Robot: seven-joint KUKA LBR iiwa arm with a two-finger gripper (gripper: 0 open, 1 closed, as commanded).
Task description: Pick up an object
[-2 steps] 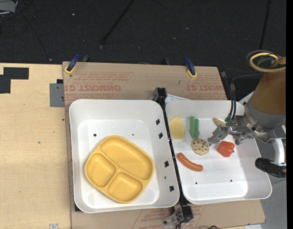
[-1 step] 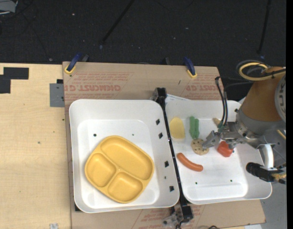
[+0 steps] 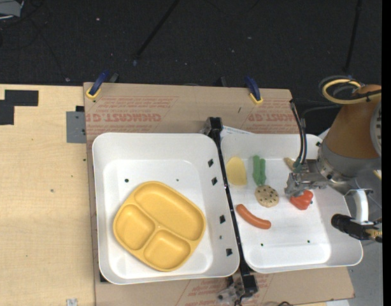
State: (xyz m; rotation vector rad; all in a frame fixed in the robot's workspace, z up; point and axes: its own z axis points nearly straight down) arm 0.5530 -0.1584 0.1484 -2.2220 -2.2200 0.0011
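In the camera view, the gripper point(image 3: 299, 185) is low in the right bin point(image 3: 291, 250), just above a red toy point(image 3: 302, 200). I cannot tell its state. Nothing seems lifted; the cookie point(image 3: 267, 196) lies just left of it.

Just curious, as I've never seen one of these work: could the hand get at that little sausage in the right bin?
Probably yes. The sausage lies alone on the open floor of the right bin, apart from the cookie, and the hand is close by.

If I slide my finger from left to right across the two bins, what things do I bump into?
Yellow divided plate → pale yellow food piece → orange sausage, green veggie → cookie → red toy beside the end effector.
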